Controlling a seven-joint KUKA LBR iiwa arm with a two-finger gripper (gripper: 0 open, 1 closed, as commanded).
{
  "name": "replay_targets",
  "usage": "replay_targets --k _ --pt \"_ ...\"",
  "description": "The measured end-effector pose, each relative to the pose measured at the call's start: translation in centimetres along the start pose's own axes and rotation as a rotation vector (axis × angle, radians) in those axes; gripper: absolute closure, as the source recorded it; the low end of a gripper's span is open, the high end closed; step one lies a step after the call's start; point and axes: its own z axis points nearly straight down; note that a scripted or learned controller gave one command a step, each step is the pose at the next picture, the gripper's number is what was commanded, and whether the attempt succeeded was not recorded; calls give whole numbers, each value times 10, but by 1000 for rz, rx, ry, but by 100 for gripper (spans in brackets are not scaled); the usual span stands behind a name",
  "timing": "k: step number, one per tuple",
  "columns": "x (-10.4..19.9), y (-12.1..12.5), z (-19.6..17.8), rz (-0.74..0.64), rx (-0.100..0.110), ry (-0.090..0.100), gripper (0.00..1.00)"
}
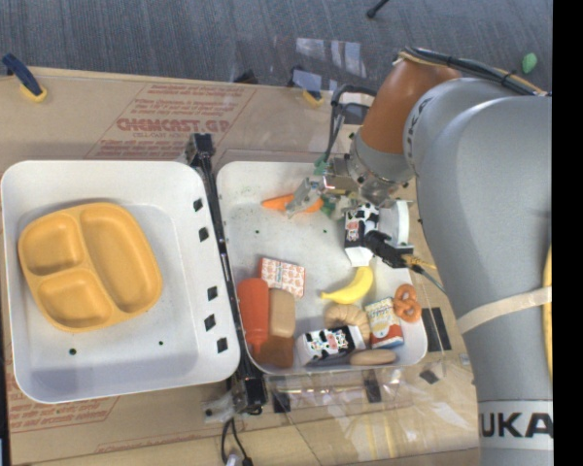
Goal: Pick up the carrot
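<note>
Tool is clamping the smooth, tapered orange carrot, hanging over the glossy white plastic right bin.

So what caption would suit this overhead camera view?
Robot hand reaching the carrot in the right bin; yellow tray in the left bin.
</note>
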Motion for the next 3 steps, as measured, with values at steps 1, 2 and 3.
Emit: replay_targets --k 1,2,3 --pt "4 -3 2 226 10 -1 0" --pt "7 -13 0 328 -8 -6 0" --pt "6 -7 3 418 20 -5 0"
